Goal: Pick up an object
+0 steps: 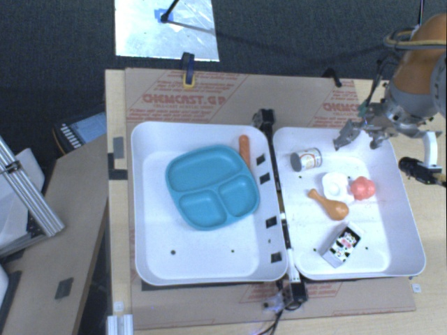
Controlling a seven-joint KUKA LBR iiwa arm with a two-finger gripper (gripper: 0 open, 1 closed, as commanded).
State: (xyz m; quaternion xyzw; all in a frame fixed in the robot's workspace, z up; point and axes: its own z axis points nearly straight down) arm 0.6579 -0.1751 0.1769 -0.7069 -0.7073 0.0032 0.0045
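Approach step. Gripper (359,135) hovers over far edge of right bin (401,211), jaws spread, holding nothing. Can (306,160) lies near, to its left. Next: descend onto can, then close.

1. Even, bright light is falling from above; the white bins (209,274) are glaring slightly, nearly washing out.
2. Shadows are lying soft and short.
3. A foil sheet (165,21) is reflecting light; the frame is looking grainy and slightly soft.
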